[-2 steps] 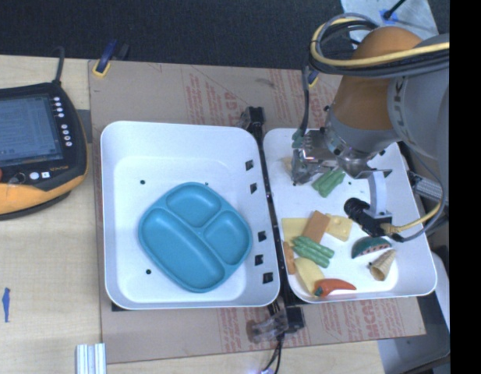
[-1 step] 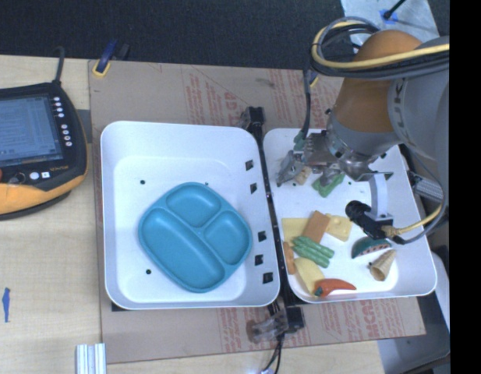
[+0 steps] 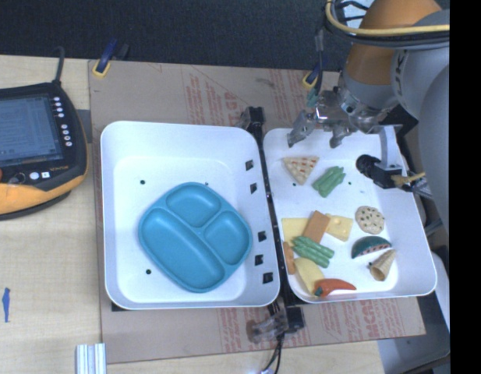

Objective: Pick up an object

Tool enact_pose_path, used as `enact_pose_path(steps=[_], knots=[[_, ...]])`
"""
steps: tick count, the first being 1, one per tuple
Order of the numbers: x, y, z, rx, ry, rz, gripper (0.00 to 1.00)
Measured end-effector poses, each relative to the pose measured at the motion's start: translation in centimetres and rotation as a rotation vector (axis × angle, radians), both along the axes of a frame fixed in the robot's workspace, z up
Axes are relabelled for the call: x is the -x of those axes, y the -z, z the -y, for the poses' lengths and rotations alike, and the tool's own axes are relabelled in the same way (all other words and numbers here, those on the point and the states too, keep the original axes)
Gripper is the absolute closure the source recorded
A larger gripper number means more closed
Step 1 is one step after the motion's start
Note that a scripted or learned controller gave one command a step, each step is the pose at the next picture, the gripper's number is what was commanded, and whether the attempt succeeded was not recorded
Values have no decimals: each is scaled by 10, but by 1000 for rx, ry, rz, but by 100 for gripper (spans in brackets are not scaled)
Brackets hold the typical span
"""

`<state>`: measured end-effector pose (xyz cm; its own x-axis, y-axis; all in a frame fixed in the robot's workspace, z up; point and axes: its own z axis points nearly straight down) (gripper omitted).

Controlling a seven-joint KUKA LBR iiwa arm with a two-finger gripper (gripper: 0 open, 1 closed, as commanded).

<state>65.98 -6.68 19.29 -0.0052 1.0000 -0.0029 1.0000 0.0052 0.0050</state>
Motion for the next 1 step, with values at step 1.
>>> enact_pose_path(steps=[1], knots=[[7, 108, 34, -1, 4, -18, 0]])
